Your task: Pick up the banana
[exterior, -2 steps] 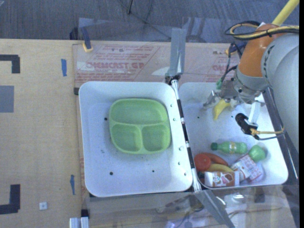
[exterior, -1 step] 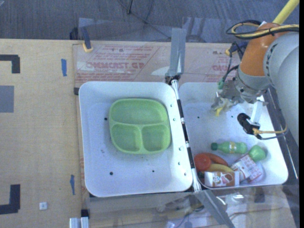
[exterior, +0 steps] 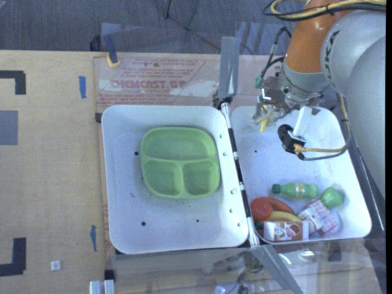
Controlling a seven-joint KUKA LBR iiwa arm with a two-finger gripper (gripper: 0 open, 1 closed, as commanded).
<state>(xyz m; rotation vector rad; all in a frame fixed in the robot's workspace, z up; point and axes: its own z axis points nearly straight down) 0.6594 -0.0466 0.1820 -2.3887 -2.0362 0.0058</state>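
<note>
The banana (exterior: 284, 215) is a short yellow piece at the near end of the right bin (exterior: 318, 164). It is wedged between a red rounded item (exterior: 263, 207) and two small cartons. My gripper (exterior: 265, 115) hangs over the far left corner of the same bin, well away from the banana. Nothing shows in it. The orange-banded wrist (exterior: 309, 38) stands above it at the upper right.
A green bottle with an orange label (exterior: 297, 190) and a green round item (exterior: 332, 196) lie just behind the banana. Cartons (exterior: 283, 230) (exterior: 321, 218) crowd its near side. A green divided plate (exterior: 180, 162) sits in the left bin (exterior: 116, 182). A black cable (exterior: 294, 141) dangles over the right bin's middle.
</note>
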